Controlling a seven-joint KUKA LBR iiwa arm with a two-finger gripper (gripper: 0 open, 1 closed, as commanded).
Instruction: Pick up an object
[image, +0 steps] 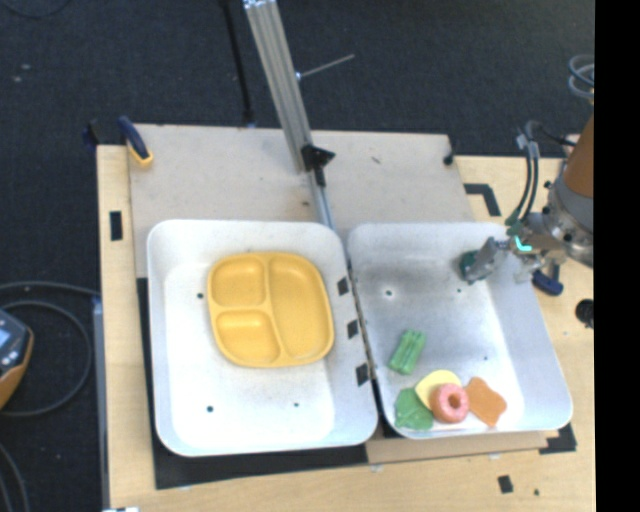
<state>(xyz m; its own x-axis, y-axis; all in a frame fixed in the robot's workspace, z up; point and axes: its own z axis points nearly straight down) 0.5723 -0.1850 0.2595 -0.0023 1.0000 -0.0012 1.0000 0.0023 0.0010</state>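
A grey two-finger gripper (478, 264) is seen at the upper right of the frame, over the upper part of the right shallow white plastic bin (520, 330). Whether it is apart or together cannot be told, and nothing is seen held in it. Behind it, the wrist hardware with dark cables is cut off by the right side of the frame.

In the lower part of the right bin a small cluster of toy-like pieces is found. A ridged, light green oblong block (407, 351) lies apart from the others, above them; its long axis is tilted slightly, running from lower left to upper right. Below it, near the bin's lower rim, a darker green lumpy piece (411, 410), a round yellow disc (436, 385), a pink ring-shaped doughnut (450, 402) and an orange rounded piece (487, 400) are packed together, touching or overlapping.

In the left white bin (180, 400) a smooth yellow plastic divided plate (270, 307) with three compartments and rounded corners is set, lying flat.

Both bins show grey scuffing on their floors. They are borne on a pale wooden bench (230, 170), with a slanted aluminium rail (280, 80) rising at the upper middle. Dark speckled carpet (60, 70) surrounds the bench, and black cables (50, 330) are seen at the left.
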